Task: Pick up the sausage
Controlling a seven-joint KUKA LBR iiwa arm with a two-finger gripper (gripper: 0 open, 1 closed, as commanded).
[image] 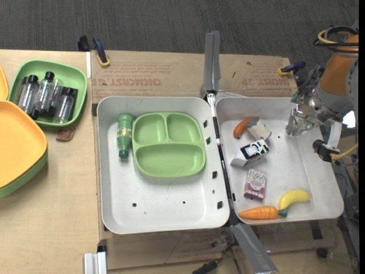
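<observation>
because the sausage (244, 125) lies tilted near the back of the right bin (319, 178), with its upper end touching a small white block (259, 131), any grasp that comes down carelessly could catch the block instead, or nudge both things together. just below them sits a black-and-white box (251, 152), near enough that a wide approach might clip it and shove it against the sausage. the sausage looks smooth and rounded, so i judge it could roll or squirt out sideways if pinched off-centre or across its long axis.

the end effector (299, 123) hangs over the right bin's far right side, near its back rim, apart from the sausage with bare bin floor between them. it holds nothing that can be seen; whether it is parted or closed, i cannot tell from this slant. it has to travel left toward the sausage, and if it drops short it would meet only the bin floor.

further out, a pink packet (255, 184), a banana (293, 198) and a carrot (262, 213) lie toward the front of the same bin, well apart from the sausage and unlikely to interfere. the carrot, similar in colour and shape, might be mistaken for the target. the left bin (114, 204) holds a green divided plate (169, 144) and a green bottle (124, 135).
</observation>
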